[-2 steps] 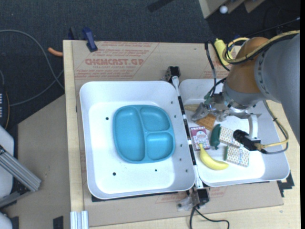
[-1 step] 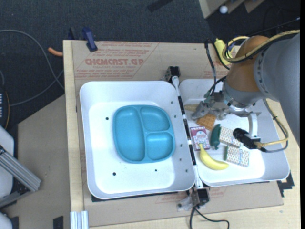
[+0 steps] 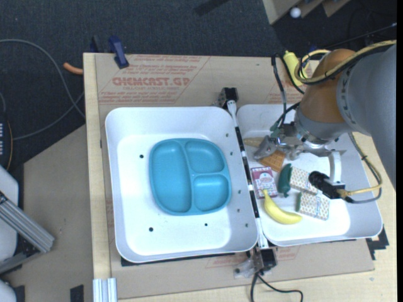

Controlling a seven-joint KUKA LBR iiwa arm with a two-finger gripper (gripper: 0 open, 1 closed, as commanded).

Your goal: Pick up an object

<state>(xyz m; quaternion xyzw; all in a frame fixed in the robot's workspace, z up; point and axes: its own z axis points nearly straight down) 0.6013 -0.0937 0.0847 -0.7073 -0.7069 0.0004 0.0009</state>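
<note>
The right bin (image 3: 359,222) holds several small things. A yellow banana (image 3: 280,211) lies near its front left. Behind it stand a small red and white box (image 3: 263,180), a dark green oblong piece (image 3: 285,179) and two speckled packets (image 3: 301,180) (image 3: 314,206). A tan-orange piece (image 3: 270,160) lies at the bin's left side. My gripper (image 3: 280,146) hangs low just over that tan piece, open, with nothing seen between its fingers. The grey and orange arm covers the bin's back right.
The left bin (image 3: 126,231) carries a blue divided plate (image 3: 189,175) at its middle. A black clamp (image 3: 228,96) sits at the back between the bins. The bench's cardboard sheet (image 3: 151,80) lies behind them.
</note>
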